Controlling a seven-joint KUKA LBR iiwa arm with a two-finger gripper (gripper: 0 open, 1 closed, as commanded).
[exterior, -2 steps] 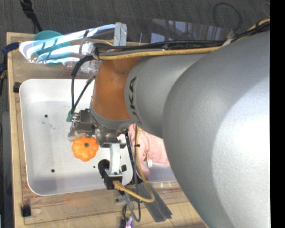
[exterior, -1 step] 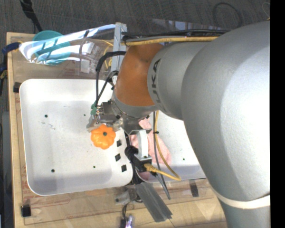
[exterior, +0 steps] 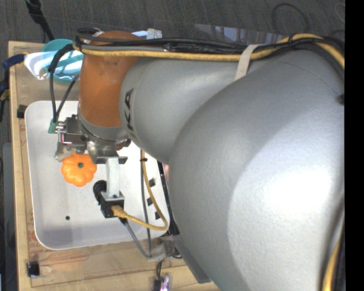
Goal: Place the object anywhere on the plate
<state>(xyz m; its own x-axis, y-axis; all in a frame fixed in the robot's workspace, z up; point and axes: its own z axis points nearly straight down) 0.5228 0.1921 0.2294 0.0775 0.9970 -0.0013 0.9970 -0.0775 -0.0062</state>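
Orange pumpkin lies in the white bin beneath the gripper — finger state indeterminate — plate placement judged outstanding.

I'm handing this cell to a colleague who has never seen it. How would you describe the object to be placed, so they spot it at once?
Start at the white bin on the left side of the camera view, under the grey arm's orange band. Just below the wrist hardware, toward the bin's left half, sits a small orange pumpkin. It is round, ribbed, with a dark stem on top, the only bright orange item on the bin's white floor.
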